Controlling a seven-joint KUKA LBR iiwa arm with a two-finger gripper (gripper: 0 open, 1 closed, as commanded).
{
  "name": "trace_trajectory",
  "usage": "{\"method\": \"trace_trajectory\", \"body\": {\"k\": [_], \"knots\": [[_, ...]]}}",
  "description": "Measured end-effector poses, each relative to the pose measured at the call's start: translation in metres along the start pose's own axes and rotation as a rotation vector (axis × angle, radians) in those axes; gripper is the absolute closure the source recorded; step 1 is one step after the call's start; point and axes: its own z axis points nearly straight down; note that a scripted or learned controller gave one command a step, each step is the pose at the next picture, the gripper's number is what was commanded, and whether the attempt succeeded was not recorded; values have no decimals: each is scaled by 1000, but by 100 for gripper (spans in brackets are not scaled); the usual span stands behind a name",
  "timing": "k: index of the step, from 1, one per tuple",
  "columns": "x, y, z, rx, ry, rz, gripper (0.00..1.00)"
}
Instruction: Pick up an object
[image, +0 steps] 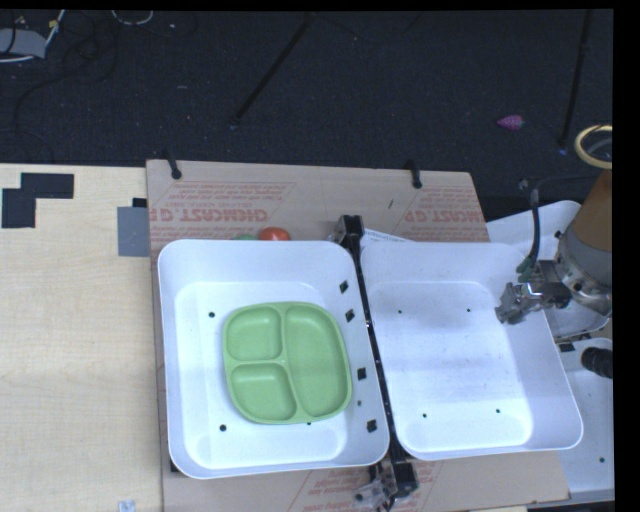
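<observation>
A light green plate with three compartments lies flat in the middle of the left bin. The gripper hangs at the right edge of the right bin, far from the plate, with the arm coming in from the right. Nothing shows between its small metal parts. A small red-orange object peeks out just behind the left bin's far rim, with a bit of green beside it.
Both bins rest on a brown cardboard sheet. A black divider bar runs between the bins. A pale wooden tabletop extends to the left. Dark floor with cables lies beyond.
</observation>
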Motion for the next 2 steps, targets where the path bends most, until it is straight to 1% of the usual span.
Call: {"method": "trace_trajectory", "body": {"k": [1, 2], "knots": [[0, 7, -44, -1, 0, -1, 100], [43, 2, -45, 5, 3, -3, 100]]}}
